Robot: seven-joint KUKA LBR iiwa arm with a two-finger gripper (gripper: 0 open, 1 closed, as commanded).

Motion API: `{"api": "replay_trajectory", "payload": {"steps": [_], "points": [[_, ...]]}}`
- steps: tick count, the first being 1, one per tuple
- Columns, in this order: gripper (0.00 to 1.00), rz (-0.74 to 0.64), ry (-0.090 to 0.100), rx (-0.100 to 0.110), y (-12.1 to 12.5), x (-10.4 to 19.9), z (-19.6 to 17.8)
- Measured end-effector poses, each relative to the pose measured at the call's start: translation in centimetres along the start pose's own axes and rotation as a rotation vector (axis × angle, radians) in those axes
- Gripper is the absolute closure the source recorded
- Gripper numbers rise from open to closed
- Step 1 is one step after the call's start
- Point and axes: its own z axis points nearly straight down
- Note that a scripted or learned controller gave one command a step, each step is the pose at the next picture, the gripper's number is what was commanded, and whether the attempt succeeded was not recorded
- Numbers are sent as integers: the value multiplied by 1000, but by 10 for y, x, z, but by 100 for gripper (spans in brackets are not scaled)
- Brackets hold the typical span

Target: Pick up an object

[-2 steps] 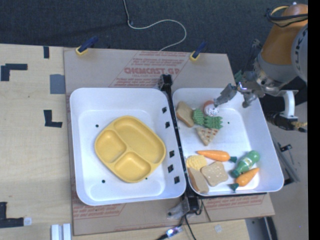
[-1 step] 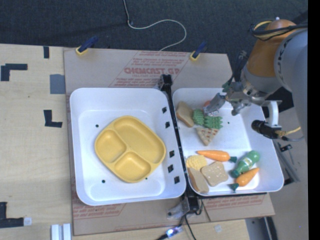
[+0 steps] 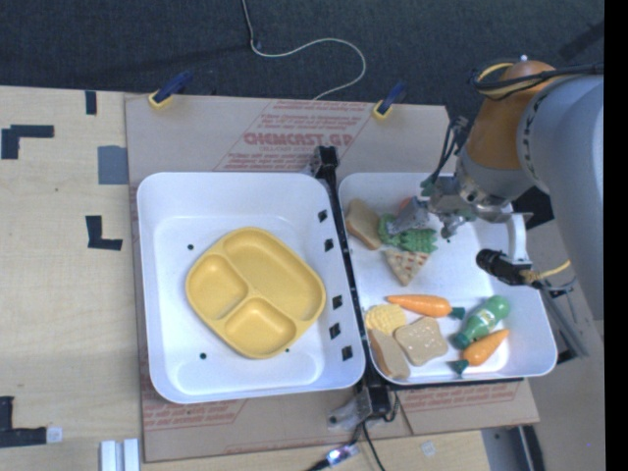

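Your tool (image 3: 420, 226) hangs low in the right bin (image 3: 538, 363), near its far wall, right over a green leafy piece (image 3: 414, 239) beside a sandwich (image 3: 362, 225); whether it is open or closed you cannot tell. That green piece looks like your likeliest target. Toy foods crowd this bin, among them a carrot (image 3: 422, 305) and a green bottle (image 3: 482, 320), so neighbours may get nudged. A yellow tray (image 3: 255, 290) sits in the left bin (image 3: 167, 204).
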Motion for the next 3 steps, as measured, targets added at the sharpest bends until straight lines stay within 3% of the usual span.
{"api": "replay_trajectory", "payload": {"steps": [1,2,3], "points": [[0,-1,-1,-4,0,1,32],[100,-2,-2,-5,1,2,20],[100,1,0,-8,-8,6,-36]]}}
